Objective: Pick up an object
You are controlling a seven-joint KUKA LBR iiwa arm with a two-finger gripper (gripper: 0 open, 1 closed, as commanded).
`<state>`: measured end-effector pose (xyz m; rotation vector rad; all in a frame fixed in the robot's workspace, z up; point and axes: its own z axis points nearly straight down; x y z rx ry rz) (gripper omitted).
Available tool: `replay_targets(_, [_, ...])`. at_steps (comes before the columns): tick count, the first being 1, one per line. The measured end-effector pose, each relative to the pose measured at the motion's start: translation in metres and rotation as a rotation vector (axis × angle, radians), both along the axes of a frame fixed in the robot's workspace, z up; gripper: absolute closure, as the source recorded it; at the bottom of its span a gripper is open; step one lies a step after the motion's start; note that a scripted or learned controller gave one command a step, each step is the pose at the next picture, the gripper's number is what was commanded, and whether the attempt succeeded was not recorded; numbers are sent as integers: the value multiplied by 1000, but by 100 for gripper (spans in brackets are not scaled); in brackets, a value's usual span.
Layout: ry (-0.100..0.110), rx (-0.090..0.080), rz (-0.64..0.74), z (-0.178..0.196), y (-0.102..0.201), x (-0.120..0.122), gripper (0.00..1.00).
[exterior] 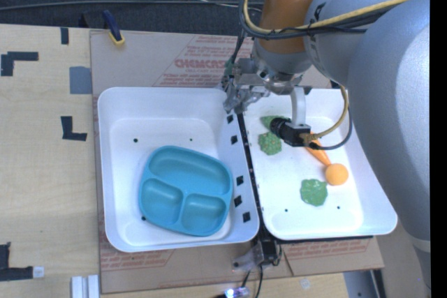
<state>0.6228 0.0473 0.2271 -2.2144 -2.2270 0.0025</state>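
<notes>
Brown cardboard sheet [174, 63] beneath bins [112, 122]

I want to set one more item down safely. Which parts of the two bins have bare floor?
Left bin: bare along the far wall, behind the blue divided plate. Right bin: bare at the near edge, in front of the green piece. Crowded: its middle, with the orange piece, another green piece and the gripper.
</notes>
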Motion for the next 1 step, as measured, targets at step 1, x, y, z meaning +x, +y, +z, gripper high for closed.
replay_targets(1, [-1, 1, 1, 6, 52, 1, 100])
